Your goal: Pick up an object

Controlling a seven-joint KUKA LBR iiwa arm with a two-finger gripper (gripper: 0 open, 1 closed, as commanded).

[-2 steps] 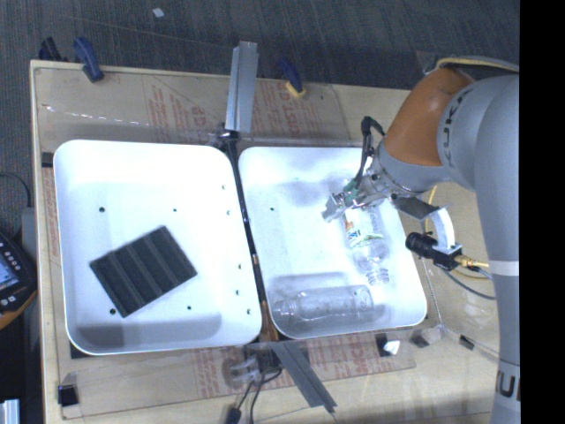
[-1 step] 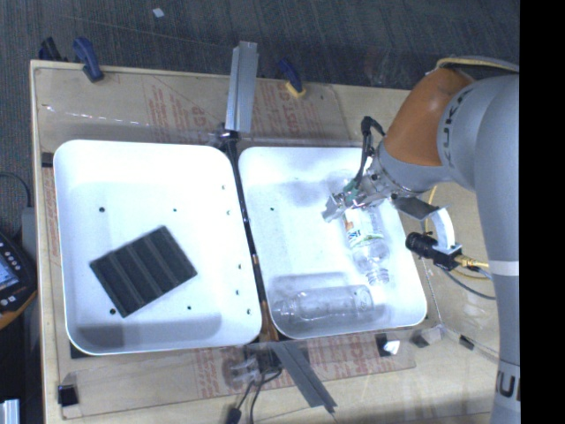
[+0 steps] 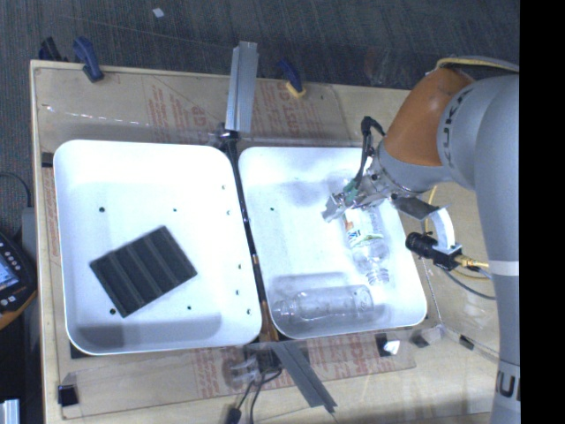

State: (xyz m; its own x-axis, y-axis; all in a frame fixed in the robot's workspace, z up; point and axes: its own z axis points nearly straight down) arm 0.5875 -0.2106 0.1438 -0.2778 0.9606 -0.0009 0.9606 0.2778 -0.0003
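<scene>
While the gripper point(image 3: 346, 203) is being held over the right bin point(image 3: 265, 228), finger state undeterminable, a small clear bottle point(image 3: 365, 244) is lying directly beneath, long axis running toward the bin's near wall.

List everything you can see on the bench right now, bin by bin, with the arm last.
left bin: 1, white, left half of the bench.
right bin: 1, white, beside the left bin.
ridged panel: 1, black, lying flat in the left bin, lower left part.
large bottle: 1, clear, lying on its side along the right bin's near wall.
small bottle: 1, clear with a label, right bin, just below the gripper.
clamps: 2 seen, blue, on the bench's far edge.
arm: 1, grey with an orange band, entering from the right.
gripper: 1, over the right bin at the small bottle's upper end; grasp unclear.
</scene>
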